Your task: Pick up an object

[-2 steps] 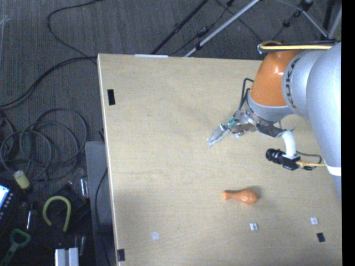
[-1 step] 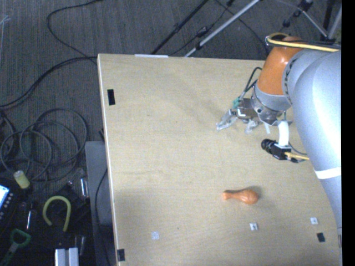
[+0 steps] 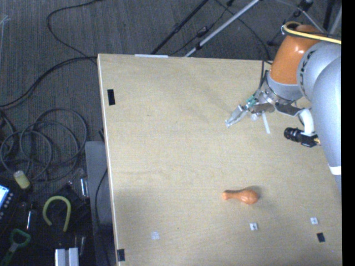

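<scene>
An orange pear-shaped object (image 3: 242, 195) lies on its side on the tan bench top (image 3: 166, 148), toward the front right. My gripper (image 3: 248, 126) hangs over the bench at the right, well behind the orange object and apart from it. Its two thin fingers (image 3: 236, 117) are spread wide, so it is open with nothing between them. The grey arm with its orange band (image 3: 291, 57) comes in from the right edge.
Small markers (image 3: 253, 226) and black tape patches (image 3: 111, 97) dot the bench surface. The bench's left edge (image 3: 105, 165) drops to a carpeted floor with coiled cables (image 3: 44, 143) and tools. Tripod legs (image 3: 233, 15) cross the floor behind the bench.
</scene>
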`<state>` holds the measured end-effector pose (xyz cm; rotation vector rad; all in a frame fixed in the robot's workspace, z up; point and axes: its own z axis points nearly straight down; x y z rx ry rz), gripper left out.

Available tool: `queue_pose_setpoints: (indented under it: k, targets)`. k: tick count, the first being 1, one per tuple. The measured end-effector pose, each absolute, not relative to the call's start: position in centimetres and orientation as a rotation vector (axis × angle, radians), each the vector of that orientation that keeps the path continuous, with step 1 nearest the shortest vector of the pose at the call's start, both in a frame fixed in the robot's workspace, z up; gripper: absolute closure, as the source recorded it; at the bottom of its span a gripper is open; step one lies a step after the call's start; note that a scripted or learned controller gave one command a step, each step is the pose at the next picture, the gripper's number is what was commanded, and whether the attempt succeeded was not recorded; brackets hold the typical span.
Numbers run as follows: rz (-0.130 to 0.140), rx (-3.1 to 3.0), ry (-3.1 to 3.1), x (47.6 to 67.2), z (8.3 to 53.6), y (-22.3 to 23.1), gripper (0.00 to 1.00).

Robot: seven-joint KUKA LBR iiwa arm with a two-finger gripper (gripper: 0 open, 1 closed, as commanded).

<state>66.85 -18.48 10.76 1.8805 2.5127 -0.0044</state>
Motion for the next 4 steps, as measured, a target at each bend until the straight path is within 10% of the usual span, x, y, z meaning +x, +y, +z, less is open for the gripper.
queue_pose_setpoints:
  k: [2,3,4]
  targets:
    - [-0.003,1.704,2.639,66.8,8.4,-12.7,0.00]
    - [-0.005,1.703,2.637,66.8,9.3,-12.7,1.00]
    - [-0.003,1.853,2.533,66.9,37.9,-21.4,1.00]
